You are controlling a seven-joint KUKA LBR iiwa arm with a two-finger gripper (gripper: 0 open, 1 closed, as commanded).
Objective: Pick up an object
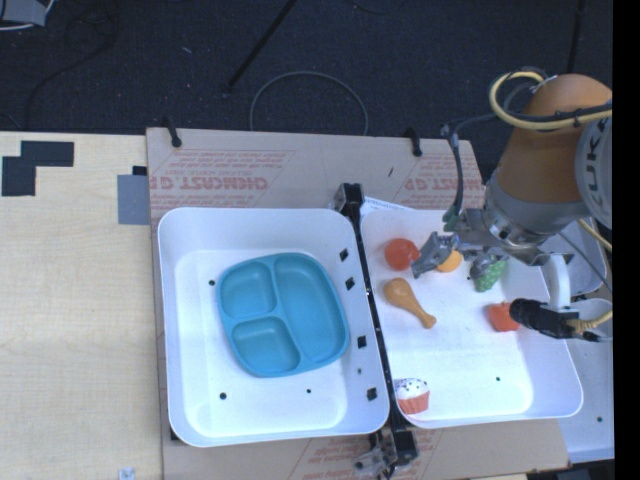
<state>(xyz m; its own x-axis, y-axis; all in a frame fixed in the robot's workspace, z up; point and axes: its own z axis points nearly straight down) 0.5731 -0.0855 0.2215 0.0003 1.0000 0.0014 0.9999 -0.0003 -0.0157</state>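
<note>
My arm comes in from the right, over the right bin (560, 393). My gripper (440, 253) sits at the bin's upper middle; can't tell if it's open or closed from up here, and nothing visibly sits in it.

Room: lower half of the right bin is mostly bare floor, esp. centre and lower right. The black divider (365, 298) between bins runs along its left edge.

Nearby stuff: red ball (401, 253) just left of my gripper, yellow-orange piece (451, 262) partly under it. Green thing (488, 272) right of that, below my wrist. Red-orange piece (501, 316) near the right wall, touching a black part of my rig. Cupcake (412, 395) at the bin's lower left corner, by the rim.

Drumstick toy (410, 300) lies below the gripper, apart from it; long axis diagonal, fat end upper left, thin end lower right.

Left bin (190, 388) holds a blue divided plate (282, 313), well apart.
</note>
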